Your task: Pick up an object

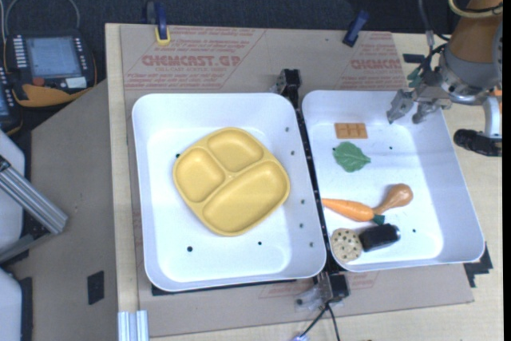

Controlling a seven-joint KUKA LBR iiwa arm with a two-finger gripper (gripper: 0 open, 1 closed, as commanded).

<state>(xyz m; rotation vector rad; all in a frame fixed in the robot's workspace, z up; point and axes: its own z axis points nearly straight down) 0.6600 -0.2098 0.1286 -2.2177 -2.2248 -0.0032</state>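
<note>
gripper (408, 113) open, empty, over right bin's (455, 196) far edge. nearest object: cracker (350, 130) just left-below, leaf (351, 156) beyond. risk: flat cracker slips from fingers, closing on nothing.

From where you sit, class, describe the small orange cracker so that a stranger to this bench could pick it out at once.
Find the right-hand white bin, the one without the yellow divided plate. Near its far edge, just beyond a green leaf, lies the cracker. It is the bin's sole flat rectangle, orange-brown and scored into squares, unlike the long carrot nearer the front.
</note>
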